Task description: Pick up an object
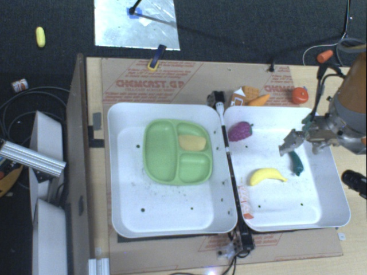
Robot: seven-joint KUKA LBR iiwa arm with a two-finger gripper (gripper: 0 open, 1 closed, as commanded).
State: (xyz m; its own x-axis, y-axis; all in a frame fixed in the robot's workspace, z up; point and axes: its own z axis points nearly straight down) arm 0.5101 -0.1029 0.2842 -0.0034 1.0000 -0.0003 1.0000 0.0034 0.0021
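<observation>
Teal toy (pixel 296 163), lying at the right of the frame in the right bin (pixel 321 211) just below the spread, empty gripper (pixel 303 140), could be nudged aside if the fingers are lowered off-centre.

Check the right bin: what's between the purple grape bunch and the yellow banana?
Camera view shows nothing but bare white bin floor between the purple toy grape bunch and the yellow toy banana.

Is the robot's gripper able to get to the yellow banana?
Probably yes. The gripper hangs over the right white bin, and the yellow toy banana lies apart from the other toys, with nothing on top.
</observation>
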